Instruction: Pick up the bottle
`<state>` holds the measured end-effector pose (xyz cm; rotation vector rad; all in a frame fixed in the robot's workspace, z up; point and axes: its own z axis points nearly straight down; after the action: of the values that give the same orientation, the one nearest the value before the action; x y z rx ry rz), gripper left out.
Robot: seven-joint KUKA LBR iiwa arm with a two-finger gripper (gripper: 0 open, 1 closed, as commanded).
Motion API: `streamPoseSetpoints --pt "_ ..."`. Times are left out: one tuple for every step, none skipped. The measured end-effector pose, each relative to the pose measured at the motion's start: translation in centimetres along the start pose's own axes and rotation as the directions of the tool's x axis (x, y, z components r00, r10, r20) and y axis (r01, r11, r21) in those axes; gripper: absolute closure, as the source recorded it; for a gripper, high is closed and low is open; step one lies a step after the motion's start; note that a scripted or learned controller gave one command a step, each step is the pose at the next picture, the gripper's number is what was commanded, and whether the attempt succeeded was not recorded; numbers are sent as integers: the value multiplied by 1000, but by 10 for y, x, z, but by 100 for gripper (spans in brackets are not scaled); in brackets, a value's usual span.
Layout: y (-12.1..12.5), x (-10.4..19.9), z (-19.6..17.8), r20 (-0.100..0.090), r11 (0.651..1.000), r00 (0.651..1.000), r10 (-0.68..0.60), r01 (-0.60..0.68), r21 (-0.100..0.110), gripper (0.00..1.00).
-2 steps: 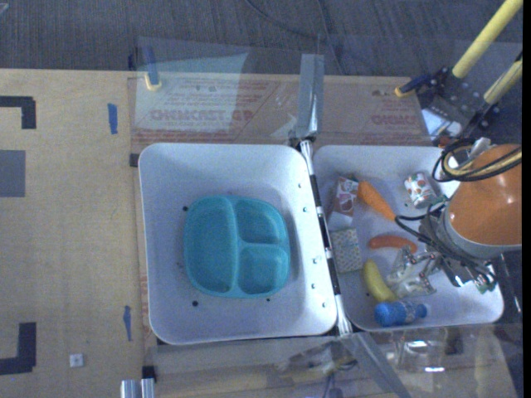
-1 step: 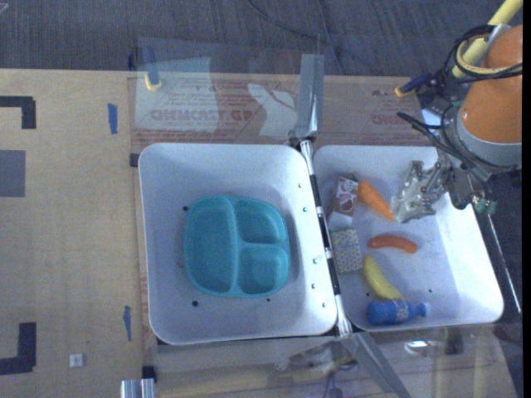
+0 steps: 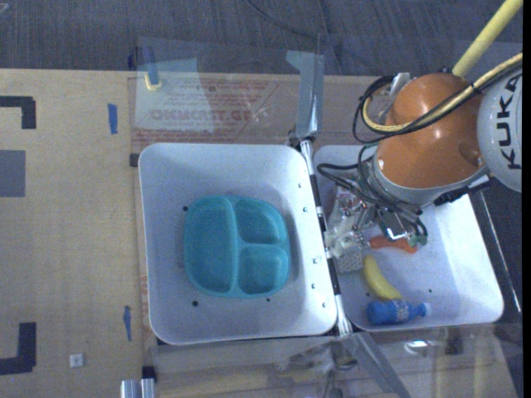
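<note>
Bottle (image 3: 396,311) lies apart, below the fingers (image 3: 348,240); their state cannot be told.

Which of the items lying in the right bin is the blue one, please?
The bottle, lying on its side near the bin's front edge. The banana beside it is yellow.
</note>
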<state>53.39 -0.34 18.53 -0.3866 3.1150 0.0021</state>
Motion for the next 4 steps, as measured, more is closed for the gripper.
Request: streamPoseSetpoints --pt "-90 1 57 1 981 981 -195 195 1 100" --pt "-99 -28 -2 5 963 963 269 -269 1 100" --pt "-96 38 81 2 948 948 318 -318 1 100" --pt "-107 79 96 12 993 993 115 -115 2 100"
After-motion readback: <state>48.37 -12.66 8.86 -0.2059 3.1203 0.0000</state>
